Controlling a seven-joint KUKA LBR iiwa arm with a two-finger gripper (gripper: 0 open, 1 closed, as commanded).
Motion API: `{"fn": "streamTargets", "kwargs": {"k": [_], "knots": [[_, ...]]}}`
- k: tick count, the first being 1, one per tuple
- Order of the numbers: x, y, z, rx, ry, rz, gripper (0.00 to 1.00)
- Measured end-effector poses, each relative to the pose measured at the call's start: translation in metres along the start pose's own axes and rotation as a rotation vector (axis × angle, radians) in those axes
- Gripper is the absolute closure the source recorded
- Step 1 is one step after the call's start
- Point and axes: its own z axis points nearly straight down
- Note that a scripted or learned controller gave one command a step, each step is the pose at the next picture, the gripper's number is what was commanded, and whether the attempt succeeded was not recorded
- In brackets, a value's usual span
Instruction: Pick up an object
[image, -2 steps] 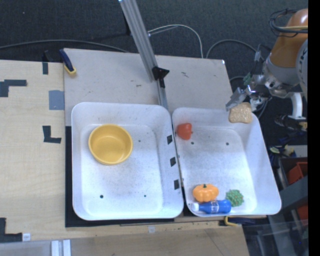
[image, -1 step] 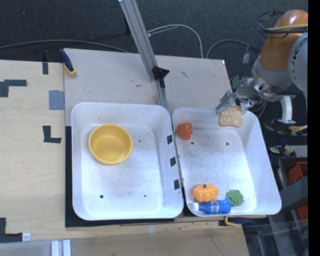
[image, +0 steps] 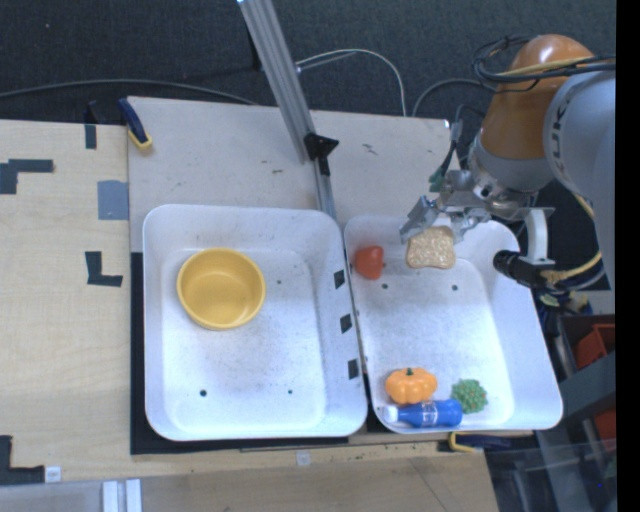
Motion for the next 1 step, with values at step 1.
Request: {"fn": "streamTargets", "kwargs": {"k": [1], "knots": [[0.0493, -0.0192, -0.0118, -0.002, 0.0, -0.001, 1.0]]}}
